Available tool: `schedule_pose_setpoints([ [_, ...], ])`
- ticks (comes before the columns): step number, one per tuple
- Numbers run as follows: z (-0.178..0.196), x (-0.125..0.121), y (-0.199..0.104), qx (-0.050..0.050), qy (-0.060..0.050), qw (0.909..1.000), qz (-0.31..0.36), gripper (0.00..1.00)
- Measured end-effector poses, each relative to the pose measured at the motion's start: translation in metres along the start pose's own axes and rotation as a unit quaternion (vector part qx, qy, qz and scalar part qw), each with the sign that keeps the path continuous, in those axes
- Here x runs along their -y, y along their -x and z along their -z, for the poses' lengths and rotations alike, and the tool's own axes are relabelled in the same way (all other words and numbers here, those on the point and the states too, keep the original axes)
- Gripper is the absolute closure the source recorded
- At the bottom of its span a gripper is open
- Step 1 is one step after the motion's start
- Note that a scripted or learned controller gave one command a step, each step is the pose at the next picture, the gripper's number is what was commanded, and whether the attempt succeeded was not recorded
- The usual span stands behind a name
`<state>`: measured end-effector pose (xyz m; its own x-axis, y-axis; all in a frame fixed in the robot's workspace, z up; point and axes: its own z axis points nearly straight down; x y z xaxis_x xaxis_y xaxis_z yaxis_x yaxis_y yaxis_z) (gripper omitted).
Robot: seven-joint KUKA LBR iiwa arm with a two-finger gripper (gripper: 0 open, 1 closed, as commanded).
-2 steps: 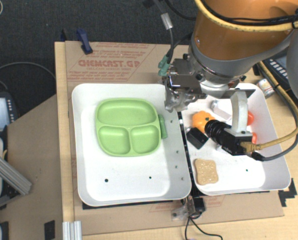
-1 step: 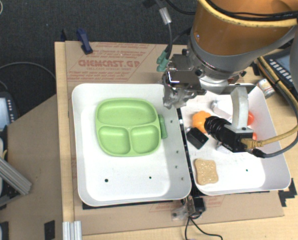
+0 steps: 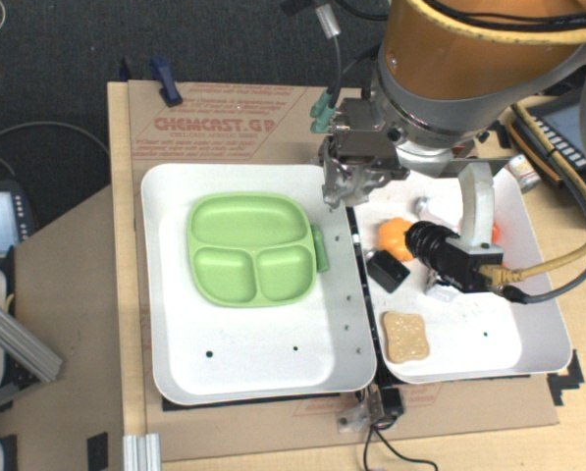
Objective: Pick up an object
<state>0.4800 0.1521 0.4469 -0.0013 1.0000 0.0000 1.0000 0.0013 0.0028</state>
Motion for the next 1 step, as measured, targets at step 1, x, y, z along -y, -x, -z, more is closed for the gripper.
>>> schedule_pose_setpoints([
  [1, 0.0261, 0.0013, -0.0774, -0.002, 0.001, 1.0000, 0.004, 1.00],
])
